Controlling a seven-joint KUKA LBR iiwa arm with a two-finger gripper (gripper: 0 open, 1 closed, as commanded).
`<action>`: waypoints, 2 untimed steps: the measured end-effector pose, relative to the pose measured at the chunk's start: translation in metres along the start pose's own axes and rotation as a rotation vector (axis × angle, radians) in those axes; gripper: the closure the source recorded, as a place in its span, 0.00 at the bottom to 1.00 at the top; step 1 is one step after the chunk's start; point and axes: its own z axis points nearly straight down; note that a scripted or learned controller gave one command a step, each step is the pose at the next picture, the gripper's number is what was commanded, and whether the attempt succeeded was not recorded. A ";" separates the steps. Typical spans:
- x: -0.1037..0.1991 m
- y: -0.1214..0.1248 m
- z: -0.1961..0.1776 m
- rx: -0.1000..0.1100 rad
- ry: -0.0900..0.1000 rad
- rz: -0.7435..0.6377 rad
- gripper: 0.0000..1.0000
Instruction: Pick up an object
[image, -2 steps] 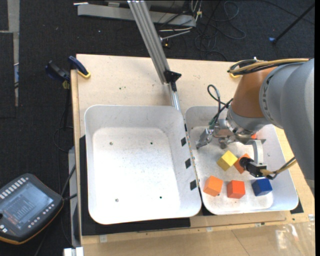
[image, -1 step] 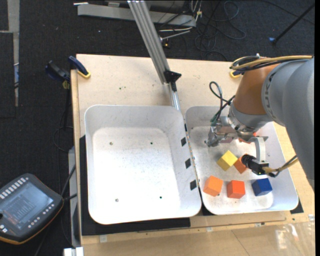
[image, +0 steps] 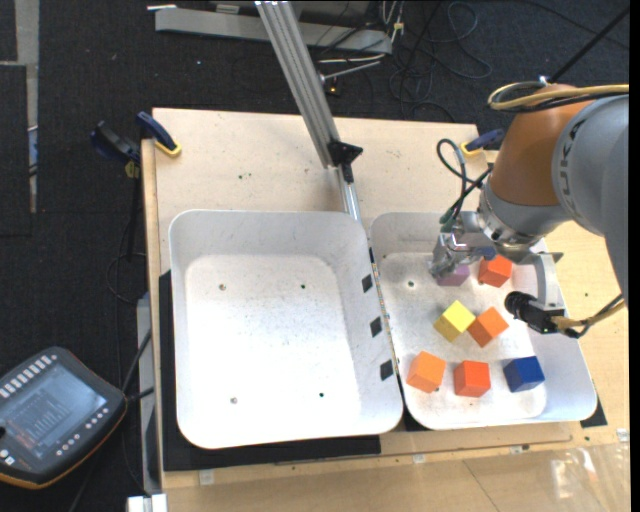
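Blocks crowd the right bin (image: 570, 405): a purple block (image: 456, 272) directly under the jaws (image: 447, 262), an orange-red block (image: 495, 270) just beside it, and nearer the front a yellow block (image: 455, 320), orange blocks (image: 489, 326) (image: 427, 371), a red block (image: 472, 379) and a blue block (image: 523, 374). No writing is legible. The left bin (image: 200, 300) offers bare floor. The arm (image: 560, 165) bends down from the right over the worktop (image: 230, 150); whether the jaws are apart or together, I cannot tell.
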 end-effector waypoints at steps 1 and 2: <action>0.000 0.002 -0.054 0.000 0.000 -0.003 1.00; 0.054 -0.004 -0.067 0.003 0.003 -0.010 1.00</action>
